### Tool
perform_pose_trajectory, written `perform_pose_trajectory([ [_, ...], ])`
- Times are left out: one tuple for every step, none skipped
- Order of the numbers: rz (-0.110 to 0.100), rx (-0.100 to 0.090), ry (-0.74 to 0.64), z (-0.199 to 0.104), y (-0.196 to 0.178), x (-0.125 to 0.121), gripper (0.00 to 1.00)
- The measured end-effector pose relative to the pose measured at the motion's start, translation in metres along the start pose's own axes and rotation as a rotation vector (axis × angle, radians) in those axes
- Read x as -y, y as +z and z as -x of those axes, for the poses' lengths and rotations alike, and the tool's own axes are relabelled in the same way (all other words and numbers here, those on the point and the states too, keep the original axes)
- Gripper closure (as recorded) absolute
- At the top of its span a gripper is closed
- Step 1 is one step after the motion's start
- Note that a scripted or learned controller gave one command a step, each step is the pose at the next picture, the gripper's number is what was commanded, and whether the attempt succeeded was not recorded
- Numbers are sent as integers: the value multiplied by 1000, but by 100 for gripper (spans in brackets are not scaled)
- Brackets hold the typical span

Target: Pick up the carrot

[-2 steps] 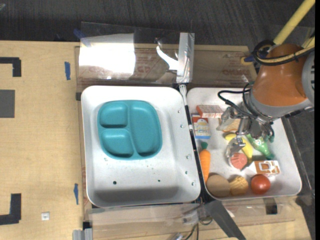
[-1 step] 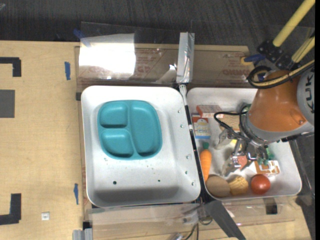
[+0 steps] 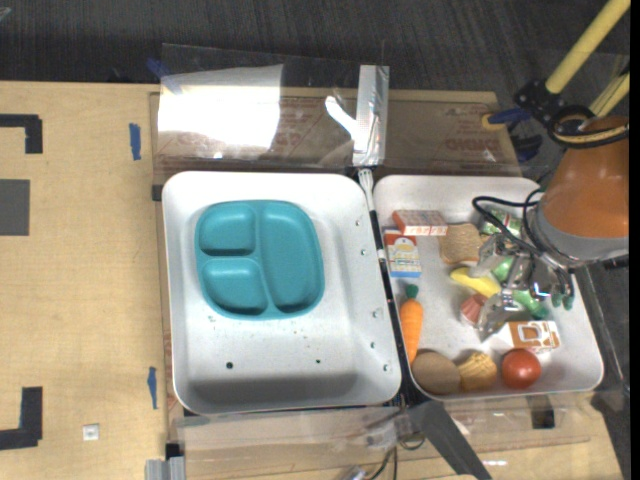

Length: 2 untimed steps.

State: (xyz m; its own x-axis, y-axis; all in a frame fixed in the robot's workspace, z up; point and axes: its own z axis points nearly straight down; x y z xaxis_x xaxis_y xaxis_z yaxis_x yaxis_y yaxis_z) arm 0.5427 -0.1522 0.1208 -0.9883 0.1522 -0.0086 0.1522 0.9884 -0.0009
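The orange carrot [image 3: 411, 325] lies lengthwise along the left wall of the right bin [image 3: 585, 368], with its green top pointing away from me. My gripper [image 3: 505, 290] hangs low over the middle of that bin, well to the right of the carrot and apart from it. It sits above a yellow banana-like piece [image 3: 470, 282] and a small red piece [image 3: 471, 311]. Nothing of the carrot is near it.
Around the carrot are small cartons [image 3: 403, 253], a brown potato [image 3: 435, 369], a bread-like piece [image 3: 478, 370], a red tomato [image 3: 520, 367] and an orange carton [image 3: 533, 335]. A teal divided plate [image 3: 260, 256] rests in the left bin [image 3: 190, 358].
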Motion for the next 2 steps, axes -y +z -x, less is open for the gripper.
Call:
perform_pose_trajectory([
  [4, -7, -68, -63, 2, -50, 0],
  [3, 1, -67, -61, -9, -49, 100],
])
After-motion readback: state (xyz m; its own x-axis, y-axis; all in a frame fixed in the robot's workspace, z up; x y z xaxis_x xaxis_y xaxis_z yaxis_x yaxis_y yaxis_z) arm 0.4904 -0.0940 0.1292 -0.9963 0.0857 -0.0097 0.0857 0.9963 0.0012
